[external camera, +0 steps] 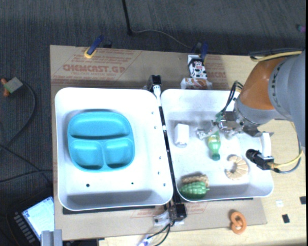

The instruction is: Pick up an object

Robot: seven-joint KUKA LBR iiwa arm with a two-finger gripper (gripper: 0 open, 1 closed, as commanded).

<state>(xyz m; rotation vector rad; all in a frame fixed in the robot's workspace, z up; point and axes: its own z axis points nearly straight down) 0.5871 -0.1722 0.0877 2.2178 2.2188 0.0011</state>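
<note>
The bench (82, 68) is a brown board that carries two shallow white bins side by side. The left bin (66, 188) holds a blue divided tray (99, 140), with three compartments, lying in the middle of its floor. The right bin (190, 99) holds the small things.

The arm (280, 88), grey with an orange band, reaches in over the right bin's right edge. Its gripper (214, 128) is low over the middle of that bin, just above a small green bottle (214, 146) that lies on the bin floor, neck toward the fingers. Whether the fingers are parted or closed cannot be told from this view, and nothing is plainly seen between them.

A green grenade-shaped toy (194, 189) lies at the near edge of the right bin, with a brown woven piece (195, 179) touching it from behind. A tan ridged shell-like object (237, 167) lies near the bin's right near corner. A small white block (181, 134) lies toward the bin's left edge.

On the bench, an orange ring (238, 221) sits near the near edge, past the right bin.
</note>
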